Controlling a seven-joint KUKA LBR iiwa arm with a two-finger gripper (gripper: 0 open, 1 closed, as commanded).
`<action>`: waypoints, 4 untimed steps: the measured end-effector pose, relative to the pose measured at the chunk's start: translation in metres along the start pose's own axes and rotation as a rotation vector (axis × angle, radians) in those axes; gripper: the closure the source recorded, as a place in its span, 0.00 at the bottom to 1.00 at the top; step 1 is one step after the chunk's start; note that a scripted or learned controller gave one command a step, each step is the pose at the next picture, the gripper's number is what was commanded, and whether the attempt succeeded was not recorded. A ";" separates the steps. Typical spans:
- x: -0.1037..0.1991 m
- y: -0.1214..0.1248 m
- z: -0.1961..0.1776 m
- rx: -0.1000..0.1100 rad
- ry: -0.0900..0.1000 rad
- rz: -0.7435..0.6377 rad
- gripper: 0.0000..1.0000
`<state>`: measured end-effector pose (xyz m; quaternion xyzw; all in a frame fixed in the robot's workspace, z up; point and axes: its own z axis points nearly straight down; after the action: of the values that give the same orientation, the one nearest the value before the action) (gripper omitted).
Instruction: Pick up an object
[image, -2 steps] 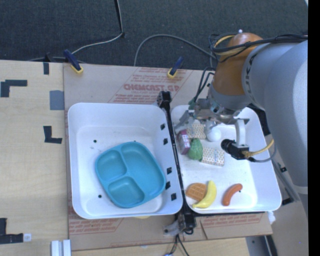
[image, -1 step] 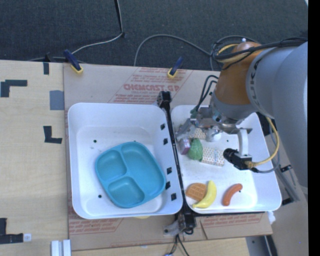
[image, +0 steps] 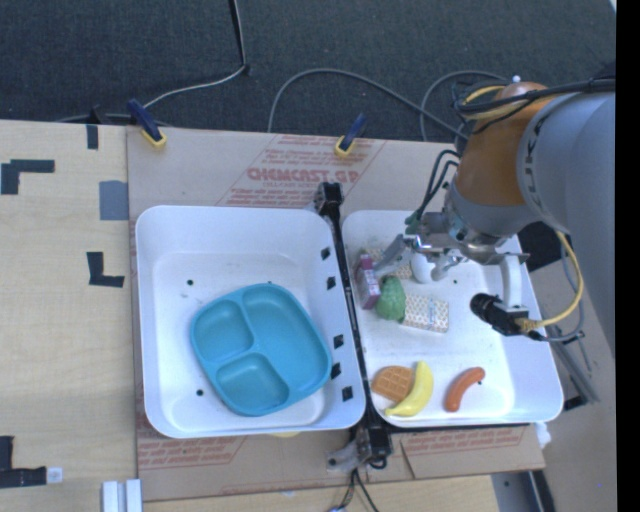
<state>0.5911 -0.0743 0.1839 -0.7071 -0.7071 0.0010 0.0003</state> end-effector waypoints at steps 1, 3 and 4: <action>0.014 -0.015 0.000 0.000 0.000 0.000 0.00; -0.026 0.005 0.066 -0.019 -0.008 0.004 0.00; -0.037 -0.002 0.091 -0.027 -0.026 0.013 0.00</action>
<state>0.5888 -0.1116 0.0934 -0.7116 -0.7024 0.0004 -0.0184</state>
